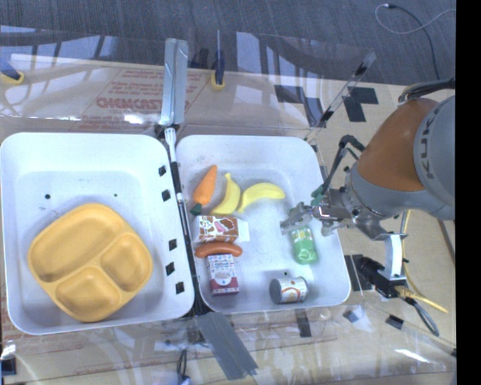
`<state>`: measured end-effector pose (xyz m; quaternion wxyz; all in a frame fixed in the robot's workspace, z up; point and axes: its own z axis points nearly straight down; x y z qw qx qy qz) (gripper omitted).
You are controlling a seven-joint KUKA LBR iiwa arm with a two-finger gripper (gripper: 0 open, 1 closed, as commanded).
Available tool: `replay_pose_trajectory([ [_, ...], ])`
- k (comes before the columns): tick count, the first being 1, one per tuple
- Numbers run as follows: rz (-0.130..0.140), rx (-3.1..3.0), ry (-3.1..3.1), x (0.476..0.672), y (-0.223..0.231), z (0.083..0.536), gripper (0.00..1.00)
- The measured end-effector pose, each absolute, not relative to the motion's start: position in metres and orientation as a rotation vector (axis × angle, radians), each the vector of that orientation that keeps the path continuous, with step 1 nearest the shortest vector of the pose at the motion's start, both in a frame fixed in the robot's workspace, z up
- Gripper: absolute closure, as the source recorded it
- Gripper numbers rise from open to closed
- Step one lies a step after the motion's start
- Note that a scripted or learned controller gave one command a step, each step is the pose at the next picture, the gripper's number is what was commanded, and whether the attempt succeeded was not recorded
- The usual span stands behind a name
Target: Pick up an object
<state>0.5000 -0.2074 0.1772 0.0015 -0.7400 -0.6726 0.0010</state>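
On the left, a yellow tray with three parts lay in the left bin. The right bin held the things to pick from. A carrot and two bananas lay at the far side, with a snack pack, a hot dog and a small red box in a row toward the near side. A can lay on its side near the front wall. To its right and a bit farther back stood a green bottle. The end effector sat right at the far end of that bottle. I could not tell if it was open or closed, or if it had the bottle. So the pick did not look done yet; the lift was left. The grey and orange arm reached in low from the right, over the bin's right wall, above the table.
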Motion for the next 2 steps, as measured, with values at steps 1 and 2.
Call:
replay_pose_trajectory([
  [1, 0.002, -2.215, -2.224, 0.558, -0.198, 0.141, 0.00],
  [2, 0.004, -2.307, -2.123, 0.540, -0.209, 0.142, 0.00],
])
